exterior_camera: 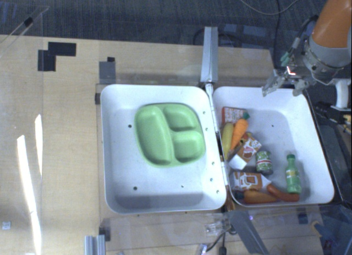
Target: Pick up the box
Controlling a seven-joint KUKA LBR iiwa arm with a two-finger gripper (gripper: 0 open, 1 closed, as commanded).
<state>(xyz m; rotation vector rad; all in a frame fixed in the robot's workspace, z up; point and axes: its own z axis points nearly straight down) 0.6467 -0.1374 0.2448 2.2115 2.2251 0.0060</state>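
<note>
**Table surface and what is sitting directly on it**

The table (pixel 66 138) is showing a pale wooden top. Two shallow white bins are lying on it side by side, touching along their inner edges: the left bin (pixel 118 193) and the right bin (pixel 316 163). A grey metal bar (pixel 209 55) is running from the far edge toward the seam between the bins. Black tape marks (pixel 55 54) are sitting at the far left, with a small dark bracket (pixel 108 70) just beside the left bin's far corner. A clear panel (pixel 22 39) is standing at the left edge, catching glare.
</note>
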